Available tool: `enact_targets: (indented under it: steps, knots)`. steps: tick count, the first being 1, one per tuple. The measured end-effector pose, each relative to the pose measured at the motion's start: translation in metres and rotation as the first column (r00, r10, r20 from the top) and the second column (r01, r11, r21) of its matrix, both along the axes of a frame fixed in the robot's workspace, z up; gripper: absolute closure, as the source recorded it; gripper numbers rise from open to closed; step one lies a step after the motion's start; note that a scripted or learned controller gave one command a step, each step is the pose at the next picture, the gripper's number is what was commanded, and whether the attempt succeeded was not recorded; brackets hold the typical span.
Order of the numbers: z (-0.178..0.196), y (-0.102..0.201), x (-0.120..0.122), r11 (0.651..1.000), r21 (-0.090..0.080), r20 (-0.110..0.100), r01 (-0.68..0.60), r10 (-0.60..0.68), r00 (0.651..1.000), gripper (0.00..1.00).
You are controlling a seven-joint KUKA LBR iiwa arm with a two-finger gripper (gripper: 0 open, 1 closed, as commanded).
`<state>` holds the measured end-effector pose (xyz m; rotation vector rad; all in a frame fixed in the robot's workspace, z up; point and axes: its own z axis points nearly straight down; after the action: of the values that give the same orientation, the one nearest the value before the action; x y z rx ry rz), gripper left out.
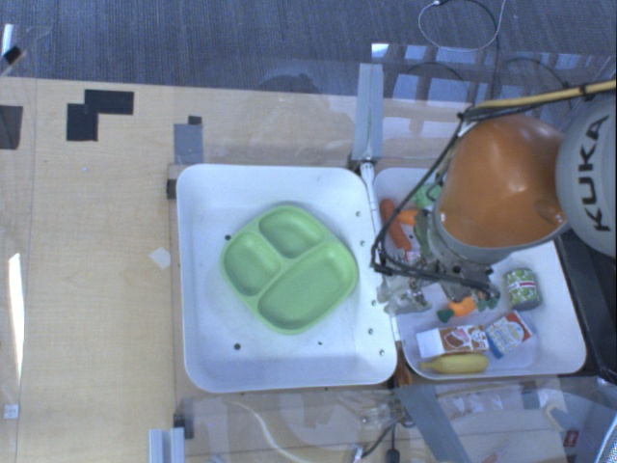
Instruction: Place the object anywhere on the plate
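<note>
The table (87, 287) carried two shallow white bins side by side. The left bin (202, 355) held only the green plate (289, 268), a three-compartment dish lying flat near its middle. The right bin (564, 355) held the clutter, and the arm (501, 186), grey with its orange band, hung over that bin's left half, hiding much of what lay beneath.

The gripper (416, 292) sat low among the items near the wall shared by the two bins; whether it was wide, narrow or closed on anything could not be told, since the wrist and cables covered it.

Which object it meant to take was not clear. The candidates lay in the right bin, well apart from the plate: a small carton (465, 338), a yellow banana (455, 363) just below it, a blue-and-white packet (508, 333), a green-patterned can (521, 287), and small orange pieces (461, 307) close to the gripper.

All looked like toy groceries, so probably light and stiff rather than fragile. The carton would likely take a grasp across its narrow faces. The banana seemed smooth and curved, best pinched at mid-length. The can might roll or slip unless gripped across its body.
</note>
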<state>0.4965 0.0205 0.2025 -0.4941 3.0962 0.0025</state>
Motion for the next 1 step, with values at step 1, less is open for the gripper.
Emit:
enact_targets:
  steps: [1]
  knots:
    - [0.0156,0.124,0.0256,0.999,0.002,0.003,-0.039,0.039,0.999,1.0]
